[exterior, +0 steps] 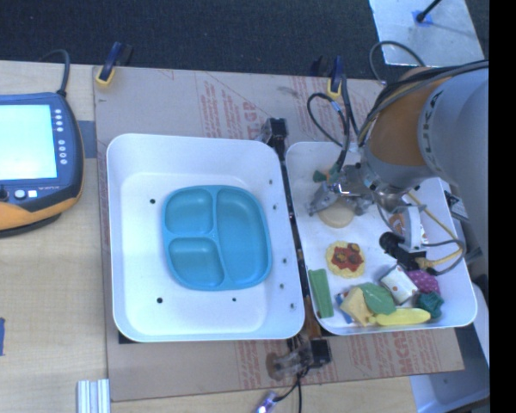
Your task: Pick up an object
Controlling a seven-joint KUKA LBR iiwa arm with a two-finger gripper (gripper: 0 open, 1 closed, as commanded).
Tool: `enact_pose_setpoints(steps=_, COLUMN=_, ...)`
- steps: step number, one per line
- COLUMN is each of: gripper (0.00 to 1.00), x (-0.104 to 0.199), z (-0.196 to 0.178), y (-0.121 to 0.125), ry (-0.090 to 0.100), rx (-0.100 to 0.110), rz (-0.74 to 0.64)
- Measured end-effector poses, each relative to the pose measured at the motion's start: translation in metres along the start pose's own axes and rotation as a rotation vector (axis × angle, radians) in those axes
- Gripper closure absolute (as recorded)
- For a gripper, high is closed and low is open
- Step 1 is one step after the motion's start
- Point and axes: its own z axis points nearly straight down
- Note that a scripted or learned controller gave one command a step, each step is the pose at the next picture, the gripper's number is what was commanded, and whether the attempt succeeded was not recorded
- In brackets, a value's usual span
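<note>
1. Leftward, a teach pendant (pixel 21 157) lies on the bench (pixel 34 299), and the left bin (pixel 120 231) carries a blue divided plate (pixel 215 236).
2. Toy food crowds the right bin (pixel 303 222): a green stick (pixel 320 292), a beige round piece (pixel 336 216) and a small pizza (pixel 346 259).
3. Above the beige piece hangs the claw (pixel 337 192); how it is set I cannot tell.
4. Best to drop straight onto that piece, staying away from the bin wall and loose cables.

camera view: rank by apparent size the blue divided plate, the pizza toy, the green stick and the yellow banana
1. blue divided plate
2. yellow banana and green stick: alike, unranked
3. pizza toy: close to them, seems slightly smaller
</note>
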Motion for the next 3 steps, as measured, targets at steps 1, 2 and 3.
enact_pose_setpoints(steps=1, gripper=0.00, x=-0.008, z=0.000, y=0.035, ry=0.001, rx=0.000, rz=0.000)
enact_pose_setpoints(steps=2, gripper=0.00, x=-0.026, z=0.000, y=0.049, ry=0.002, rx=0.000, rz=0.002)
enact_pose_setpoints(steps=3, gripper=0.00, x=-0.020, z=0.000, y=0.049, ry=0.002, rx=0.002, rz=0.001)
